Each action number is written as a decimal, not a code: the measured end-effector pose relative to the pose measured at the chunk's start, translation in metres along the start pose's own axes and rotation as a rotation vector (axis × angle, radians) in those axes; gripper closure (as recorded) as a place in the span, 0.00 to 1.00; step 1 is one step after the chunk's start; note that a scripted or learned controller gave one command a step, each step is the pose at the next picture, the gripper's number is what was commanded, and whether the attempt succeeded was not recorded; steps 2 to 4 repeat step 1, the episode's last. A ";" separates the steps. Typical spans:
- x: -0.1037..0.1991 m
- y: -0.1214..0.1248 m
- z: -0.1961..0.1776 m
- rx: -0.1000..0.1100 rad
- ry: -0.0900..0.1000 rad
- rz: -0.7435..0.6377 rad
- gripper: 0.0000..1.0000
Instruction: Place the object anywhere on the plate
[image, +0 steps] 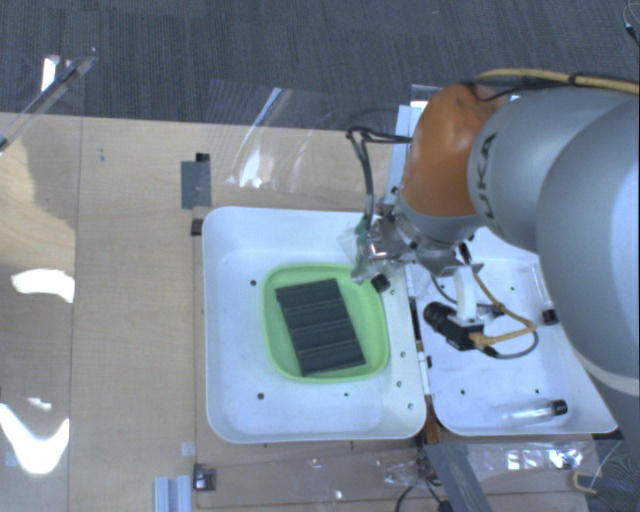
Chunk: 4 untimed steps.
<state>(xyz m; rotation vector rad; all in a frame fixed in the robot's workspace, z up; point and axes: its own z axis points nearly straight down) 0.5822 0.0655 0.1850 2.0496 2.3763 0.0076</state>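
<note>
The grey arm (570, 180) was extended in from the right, its orange band (445, 150) seen just above the wrist. The hand (372, 262) was pointed downward over the upper right corner of the green plate (375, 340), near the seam between the bins.

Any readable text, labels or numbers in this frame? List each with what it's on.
"UKA", partial dark lettering on the grey arm casing beside the orange band; the first letter is hidden by the curve.
The dark ribbed rectangular block on the green square plate: no markings readable.
The clear tube in the right white bin: nothing legible.
</note>
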 end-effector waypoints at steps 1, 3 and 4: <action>0.000 0.000 0.000 0.000 0.000 0.000 0.00; 0.000 0.000 0.000 0.000 0.000 0.000 0.00; 0.000 0.000 0.000 0.000 0.000 0.000 0.00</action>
